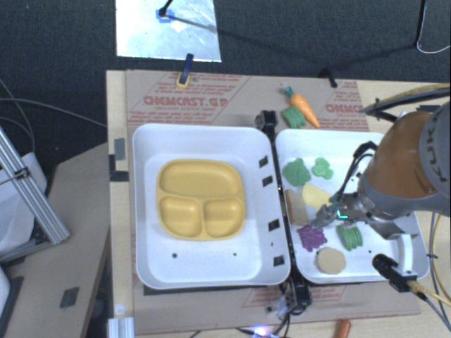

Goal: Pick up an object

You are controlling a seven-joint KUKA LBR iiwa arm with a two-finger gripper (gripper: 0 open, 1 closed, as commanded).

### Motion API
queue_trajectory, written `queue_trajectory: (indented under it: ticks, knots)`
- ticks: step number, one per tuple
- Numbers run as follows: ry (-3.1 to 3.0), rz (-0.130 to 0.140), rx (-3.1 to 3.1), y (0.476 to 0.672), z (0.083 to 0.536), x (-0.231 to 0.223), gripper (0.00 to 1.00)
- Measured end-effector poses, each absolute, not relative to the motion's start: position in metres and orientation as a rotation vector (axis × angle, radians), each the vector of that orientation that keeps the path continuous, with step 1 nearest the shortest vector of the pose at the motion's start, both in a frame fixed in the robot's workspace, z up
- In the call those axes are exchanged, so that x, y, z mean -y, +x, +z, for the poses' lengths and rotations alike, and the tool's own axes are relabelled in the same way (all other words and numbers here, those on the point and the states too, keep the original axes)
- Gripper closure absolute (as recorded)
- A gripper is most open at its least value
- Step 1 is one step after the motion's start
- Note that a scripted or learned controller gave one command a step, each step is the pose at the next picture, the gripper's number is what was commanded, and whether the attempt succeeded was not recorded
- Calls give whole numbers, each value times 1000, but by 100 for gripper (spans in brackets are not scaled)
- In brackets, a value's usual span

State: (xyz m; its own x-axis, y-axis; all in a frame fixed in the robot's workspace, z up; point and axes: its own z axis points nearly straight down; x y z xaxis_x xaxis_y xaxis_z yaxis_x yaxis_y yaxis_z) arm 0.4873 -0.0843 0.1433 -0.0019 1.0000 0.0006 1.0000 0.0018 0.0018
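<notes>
From the overhead camera, two white bins sit side by side: the left bin (144,189) holds one yellow divided tray (201,198), and the right bin (352,141) holds the toy food. The gripper (330,215) reaches down into the right bin; its tips are small and dark against the clutter, and I cannot tell whether they are spread or closed, nor whether anything sits between them.

Counted around the tips: one purple grape cluster (311,237) just below them, one round tan biscuit (330,260) farther below, one ridged green vegetable (350,236) beside them toward the arm, one yellow wedge (316,195) just above, one brown block (295,206) on the side away from the arm, and two green leafy pieces (297,172) (322,167) above that.

Outside the bins, one carrot (304,105) and one green piece (293,118) lie on the cardboard.

The grey and orange arm (402,167) covers the bin's right part.
</notes>
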Motion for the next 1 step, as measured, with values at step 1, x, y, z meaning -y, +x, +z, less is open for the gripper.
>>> queue_trajectory:
  ticks: [1]
  knots:
    - [2216,6,-2223,488,154,84,100]
